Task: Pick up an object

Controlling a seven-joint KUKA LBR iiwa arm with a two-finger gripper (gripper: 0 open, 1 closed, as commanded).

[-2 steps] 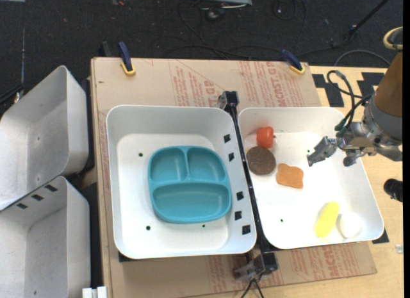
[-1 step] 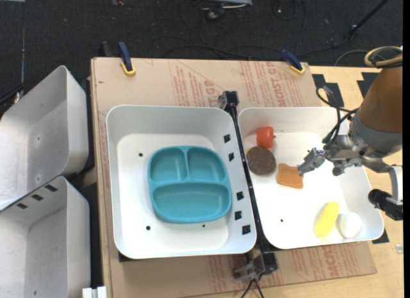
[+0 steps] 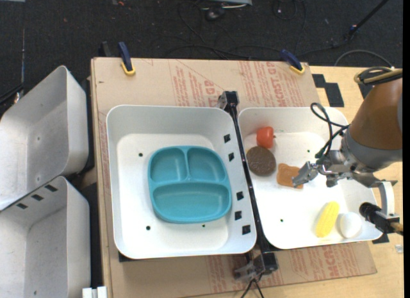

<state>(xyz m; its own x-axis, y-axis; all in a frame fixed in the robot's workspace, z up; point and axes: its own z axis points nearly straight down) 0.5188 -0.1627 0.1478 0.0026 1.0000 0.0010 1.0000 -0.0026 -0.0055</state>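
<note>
In the right bin [image 3: 291, 242] lie a red tomato-like piece [image 3: 264, 136], a brown round disc [image 3: 261, 160], an orange flat piece [image 3: 287, 174], a yellow corn cob [image 3: 327, 218] and a white egg-shaped thing [image 3: 350, 225]. My gripper [image 3: 306, 175] reaches in from the right and hangs low over the middle of this bin. Its tip is right at the orange piece's right edge, and whether it touches the piece is unclear. The arm's grey body and orange band cover the bin's right side.
The left bin [image 3: 122, 162] holds a teal divided plate [image 3: 189, 184]. A black divider with clips [image 3: 240, 175] runs between the bins. Black cables [image 3: 323, 124] loop over the right bin's back corner. Two white tubs [image 3: 38, 162] stand off the bench at left.
</note>
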